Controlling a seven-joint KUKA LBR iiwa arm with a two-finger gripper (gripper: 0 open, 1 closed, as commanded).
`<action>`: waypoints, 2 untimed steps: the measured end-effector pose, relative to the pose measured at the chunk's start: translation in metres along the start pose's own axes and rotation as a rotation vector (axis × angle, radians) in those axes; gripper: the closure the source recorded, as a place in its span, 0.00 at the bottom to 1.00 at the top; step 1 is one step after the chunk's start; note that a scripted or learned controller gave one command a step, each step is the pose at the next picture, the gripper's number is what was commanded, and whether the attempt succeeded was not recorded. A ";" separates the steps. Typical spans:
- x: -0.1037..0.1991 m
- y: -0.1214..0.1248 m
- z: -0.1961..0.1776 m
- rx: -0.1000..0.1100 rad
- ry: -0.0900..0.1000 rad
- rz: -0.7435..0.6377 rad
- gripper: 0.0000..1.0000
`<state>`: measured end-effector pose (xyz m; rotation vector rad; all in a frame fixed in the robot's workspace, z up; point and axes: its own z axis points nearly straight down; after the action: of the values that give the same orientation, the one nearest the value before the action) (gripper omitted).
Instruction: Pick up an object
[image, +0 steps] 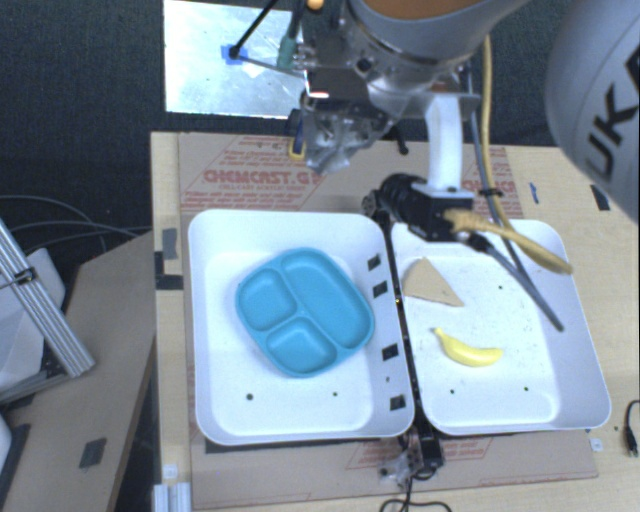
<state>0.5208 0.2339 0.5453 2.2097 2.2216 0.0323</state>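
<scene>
A blue divided plate (303, 311) lies in the middle of the left bin (215, 400). In the right bin (560, 400) a tan triangular wedge (430, 283) lies near the divider, and a small yellow banana (468, 350) sits just below it. My gripper (327, 148) hangs high over the cardboard behind the left bin's far edge, away from all three objects. Its lower end is a blurred metallic mass with nothing visible in it.
The grey arm fills the top right. A black fitting (420, 210) with a white post, a yellow hose (520, 245) and grey rods reaches over the right bin's far corner. Black clips line the divider (392, 320) between the bins.
</scene>
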 end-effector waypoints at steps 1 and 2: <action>-0.025 -0.037 0.059 0.025 -0.010 0.006 1.00; -0.061 -0.037 0.105 0.022 -0.010 0.008 1.00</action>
<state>0.4866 0.1732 0.4387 2.2248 2.2188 -0.0040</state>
